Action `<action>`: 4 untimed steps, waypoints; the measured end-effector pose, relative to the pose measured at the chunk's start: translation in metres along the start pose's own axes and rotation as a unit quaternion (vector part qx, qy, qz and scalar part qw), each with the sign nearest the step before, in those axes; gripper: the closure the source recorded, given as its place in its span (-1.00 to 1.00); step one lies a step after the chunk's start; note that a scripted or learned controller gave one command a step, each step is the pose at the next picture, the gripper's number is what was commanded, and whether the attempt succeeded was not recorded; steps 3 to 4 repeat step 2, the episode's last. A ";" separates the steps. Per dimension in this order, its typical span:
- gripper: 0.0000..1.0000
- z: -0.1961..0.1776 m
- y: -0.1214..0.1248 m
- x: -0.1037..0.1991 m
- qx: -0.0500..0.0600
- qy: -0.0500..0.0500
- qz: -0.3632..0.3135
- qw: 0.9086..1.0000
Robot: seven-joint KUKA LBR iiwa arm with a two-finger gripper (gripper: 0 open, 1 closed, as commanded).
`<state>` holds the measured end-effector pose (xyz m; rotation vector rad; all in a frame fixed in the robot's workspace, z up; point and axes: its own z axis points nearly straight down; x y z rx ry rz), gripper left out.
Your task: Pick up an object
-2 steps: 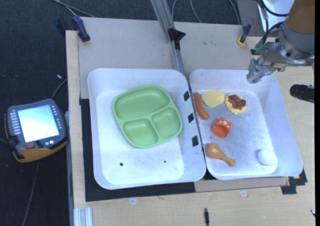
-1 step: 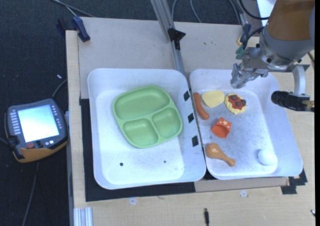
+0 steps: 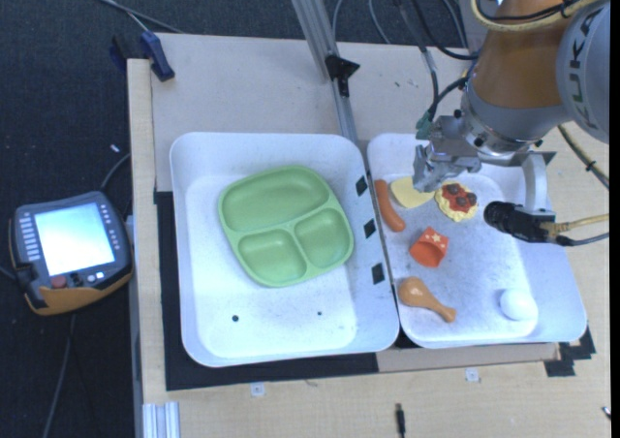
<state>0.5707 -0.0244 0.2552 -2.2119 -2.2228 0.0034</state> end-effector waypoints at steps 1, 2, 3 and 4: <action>1.00 0.020 -0.018 0.053 0.000 0.000 0.000 1.000; 1.00 0.016 -0.045 0.105 0.000 0.000 -0.001 1.000; 1.00 0.016 -0.045 0.105 0.000 0.000 -0.001 1.000; 1.00 0.016 -0.045 0.105 0.000 0.000 -0.001 1.000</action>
